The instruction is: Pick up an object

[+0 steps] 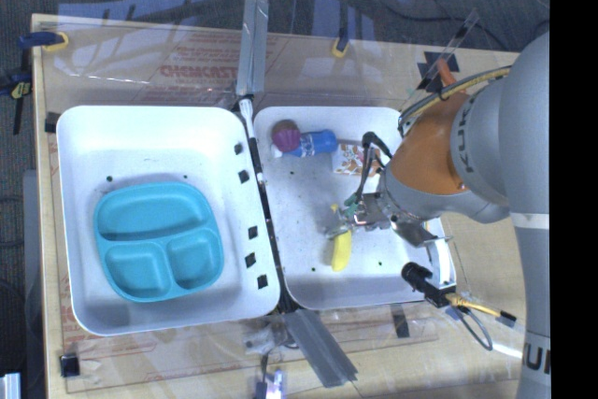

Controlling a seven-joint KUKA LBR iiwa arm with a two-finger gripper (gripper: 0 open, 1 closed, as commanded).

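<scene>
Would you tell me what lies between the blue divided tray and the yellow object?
In the camera view, the two bins' adjoining walls separate the blue tray from the yellow object.

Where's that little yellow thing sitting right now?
The yellow object lies on the floor of the right bin, toward its near edge, just below the gripper and well apart from the blue bottle at the far wall.

Yellow banana-like object [341,250] lying in right bin [308,290], near front.
</scene>
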